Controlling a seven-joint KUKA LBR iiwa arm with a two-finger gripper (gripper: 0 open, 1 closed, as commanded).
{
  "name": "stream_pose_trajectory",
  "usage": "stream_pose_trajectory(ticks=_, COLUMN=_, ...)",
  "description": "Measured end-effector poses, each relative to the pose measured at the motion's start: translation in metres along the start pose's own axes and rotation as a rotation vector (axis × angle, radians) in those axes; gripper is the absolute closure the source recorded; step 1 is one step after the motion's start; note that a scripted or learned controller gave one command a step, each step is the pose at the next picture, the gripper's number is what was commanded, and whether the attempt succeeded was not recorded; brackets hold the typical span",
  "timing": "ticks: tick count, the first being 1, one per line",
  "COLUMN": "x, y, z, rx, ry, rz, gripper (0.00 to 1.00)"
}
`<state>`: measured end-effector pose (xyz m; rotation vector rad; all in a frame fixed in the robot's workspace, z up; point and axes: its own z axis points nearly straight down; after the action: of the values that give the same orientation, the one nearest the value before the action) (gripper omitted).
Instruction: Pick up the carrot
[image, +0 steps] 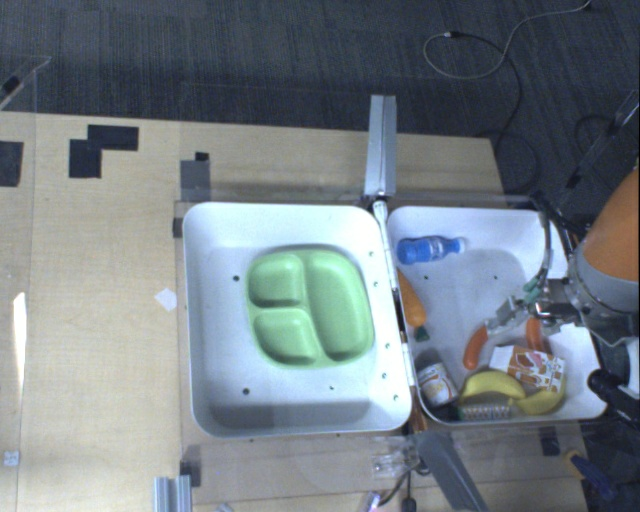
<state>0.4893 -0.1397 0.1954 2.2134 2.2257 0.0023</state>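
1. The end effector (522, 308) hangs low in the right bin (480, 232), and honestly I can't tell if it's open or closed from here.
2. The carrot (476, 347) lies tilted just below-left of it, nearly touching the tips.
3. Tight spot: banana (505, 388) and a printed packet (537, 369) sit right beneath, so I'd line up across the carrot's width and come straight down.
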Motion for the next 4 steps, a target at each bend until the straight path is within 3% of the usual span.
stream_pose_trajectory(ticks=1, x=0.0, y=0.0, z=0.0, rx=0.0, ry=0.0, rz=0.0, gripper=0.0)
stream_pose_trajectory(ticks=2, x=0.018, y=0.044, z=0.105, rx=-0.015, ry=-0.003, rz=-0.091, gripper=0.0)
stream_pose_trajectory(ticks=3, x=-0.028, y=0.035, z=-0.033, rx=-0.005, ry=-0.002, rz=-0.135, gripper=0.0)
stream_pose_trajectory(ticks=4, x=0.007, y=0.053, z=0.101, rx=-0.003, ry=0.0, rz=-0.332, gripper=0.0)
